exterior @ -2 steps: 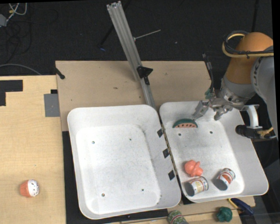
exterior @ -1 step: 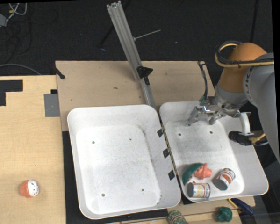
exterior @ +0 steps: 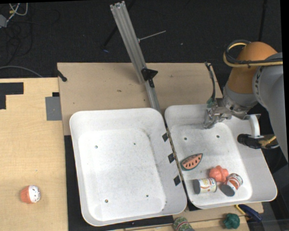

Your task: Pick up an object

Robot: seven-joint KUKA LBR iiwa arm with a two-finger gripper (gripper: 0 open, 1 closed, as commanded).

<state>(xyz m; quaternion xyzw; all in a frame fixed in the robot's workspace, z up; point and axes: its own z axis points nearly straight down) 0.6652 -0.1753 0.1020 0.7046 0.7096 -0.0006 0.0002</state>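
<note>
Even overhead lighting; both white bins (exterior: 116, 120) bright, near glare; floor beyond the gripper (exterior: 213, 117) dark; soft shadows beside the bins; slight overall blur; coarse grain.

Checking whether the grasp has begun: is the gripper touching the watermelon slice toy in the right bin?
Apart. The camera view shows the gripper near the right bin's far edge, with bare white floor between it and the watermelon slice toy.
</note>
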